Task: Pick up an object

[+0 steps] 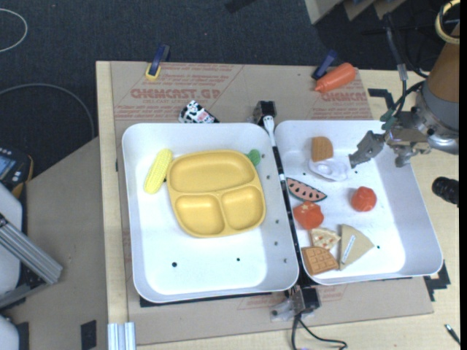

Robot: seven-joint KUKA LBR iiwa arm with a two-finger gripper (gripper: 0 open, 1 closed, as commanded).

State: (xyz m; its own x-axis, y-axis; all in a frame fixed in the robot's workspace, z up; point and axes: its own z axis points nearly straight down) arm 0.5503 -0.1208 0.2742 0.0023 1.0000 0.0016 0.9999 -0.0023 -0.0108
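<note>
A tan board (pixel 219 86) printed with faded red lettering lies over dark carpet (pixel 109 20) and carries two shallow white bins, glossy with rounded corners. The left bin (pixel 146 246) holds a smooth yellow plastic tray (pixel 216 192) with three compartments. Taking that tray as the landmark: a ridged yellow corn cob (pixel 157 170) lies touching its left edge, a small green piece (pixel 253 156) peeks out at its upper right corner, and the right bin (pixel 416 217) sits just beside it to the right. In that bin are a brown bread roll (pixel 321 149), a crumpled white piece (pixel 332 170), a watermelon slice (pixel 305 190), two round red tomatoes (pixel 309 214) (pixel 363 198), a waffle (pixel 317 258) and wedge-shaped sandwich pieces (pixel 354 244). The gripper (pixel 363 152) hangs over the right bin's upper part, far right of the tray, its grey fingers slightly parted with nothing between them.
</note>
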